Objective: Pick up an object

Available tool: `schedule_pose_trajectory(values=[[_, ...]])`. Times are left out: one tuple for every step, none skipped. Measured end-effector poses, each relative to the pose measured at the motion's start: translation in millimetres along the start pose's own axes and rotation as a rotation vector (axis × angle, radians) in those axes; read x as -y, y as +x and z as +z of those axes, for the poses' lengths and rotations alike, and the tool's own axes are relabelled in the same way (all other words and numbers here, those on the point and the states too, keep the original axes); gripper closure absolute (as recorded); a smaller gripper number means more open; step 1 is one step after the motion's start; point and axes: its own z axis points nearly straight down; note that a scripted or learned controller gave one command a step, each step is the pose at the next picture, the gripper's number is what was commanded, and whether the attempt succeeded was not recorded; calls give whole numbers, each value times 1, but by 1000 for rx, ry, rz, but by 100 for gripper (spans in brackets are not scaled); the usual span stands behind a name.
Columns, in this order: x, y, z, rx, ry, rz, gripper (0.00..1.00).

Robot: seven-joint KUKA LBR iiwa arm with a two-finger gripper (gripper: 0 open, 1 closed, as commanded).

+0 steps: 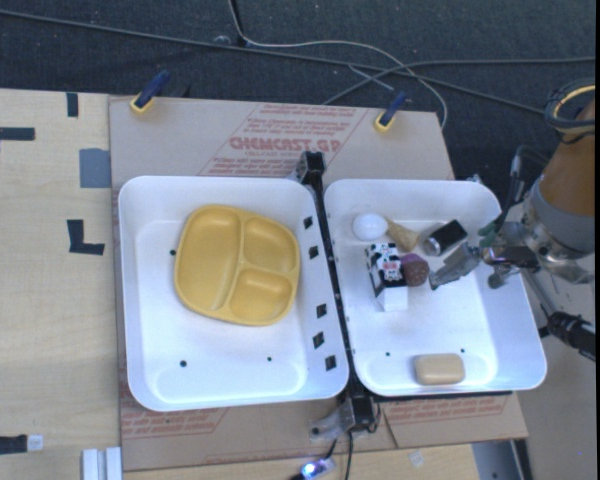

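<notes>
- My arm (570, 183) runs off the right edge, its upper links cut away.
- The gripper (452, 270) fingers blur together.
- The small cluster (400, 265) is too tiny to identify.

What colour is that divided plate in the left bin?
Yellow; the divided plate shows in the camera view.

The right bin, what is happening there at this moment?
The gripper of the grey arm is low in the right bin, beside a cluster of small objects. No object shows between its fingers. A tan block lies apart near the front wall. The left bin holds a yellow divided plate.
</notes>
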Motion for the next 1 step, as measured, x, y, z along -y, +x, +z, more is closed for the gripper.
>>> schedule_pose_trajectory(values=[[-3,-1,64,-1,6,1,0]])
